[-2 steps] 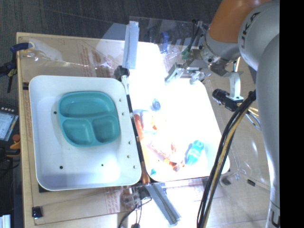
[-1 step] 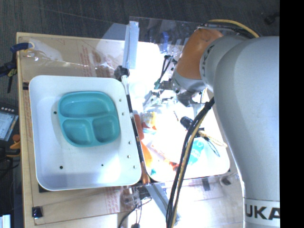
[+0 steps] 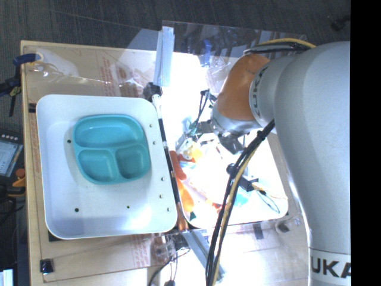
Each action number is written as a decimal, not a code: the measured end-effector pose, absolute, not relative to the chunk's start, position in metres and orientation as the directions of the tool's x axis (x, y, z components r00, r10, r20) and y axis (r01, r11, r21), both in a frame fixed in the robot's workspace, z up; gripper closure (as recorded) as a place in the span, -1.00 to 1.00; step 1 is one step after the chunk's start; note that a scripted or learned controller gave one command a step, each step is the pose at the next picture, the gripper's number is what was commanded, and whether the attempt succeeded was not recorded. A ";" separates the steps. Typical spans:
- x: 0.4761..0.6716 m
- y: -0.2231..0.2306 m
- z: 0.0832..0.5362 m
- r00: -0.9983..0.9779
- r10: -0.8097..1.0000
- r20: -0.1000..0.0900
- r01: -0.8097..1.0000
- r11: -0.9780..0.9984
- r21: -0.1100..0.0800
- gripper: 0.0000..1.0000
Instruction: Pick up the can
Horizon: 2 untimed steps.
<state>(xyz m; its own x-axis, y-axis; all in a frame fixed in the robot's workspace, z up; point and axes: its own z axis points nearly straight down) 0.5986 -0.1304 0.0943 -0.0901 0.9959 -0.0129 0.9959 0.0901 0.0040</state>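
Gripper point(image 3: 191, 137) is down inside the right bin point(image 3: 280, 210), hanging off the orange wrist band point(image 3: 235, 97) with the big grey arm point(image 3: 315, 130) covering most of that side, so honestly it's a rough view. That whole bin is blown out by glare, and I can't tell what state the tool is in or whether anything is caught in it. As for the can, I can't pick it out with any confidence; there's a jumble of small colourful stuff in the right bin, some orange pieces point(image 3: 184, 189) along the divider edge and a bit of teal near the tool tip, but nothing that clearly reads as a can. My guess is it's somewhere in that washed-out pile, maybe under the arm. The left bin point(image 3: 53, 213) just has a teal divided tray point(image 3: 110, 145) sitting in it, well apart from the action. Looks to me like we're at the reach or grasp attempt stage, with the tool low among the clutter. Next move probably calls for lining up squarely over the can and closing on it cleanly without snagging the neighbouring junk, then lifting straight up.
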 end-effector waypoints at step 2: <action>0.599 -0.128 0.104 -0.097 0.995 -0.010 0.995 0.097 0.001 -1.00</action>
<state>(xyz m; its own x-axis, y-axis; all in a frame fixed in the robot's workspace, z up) 0.5989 -0.1283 0.1040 -0.0972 0.9952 -0.0103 0.9953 0.0972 0.0009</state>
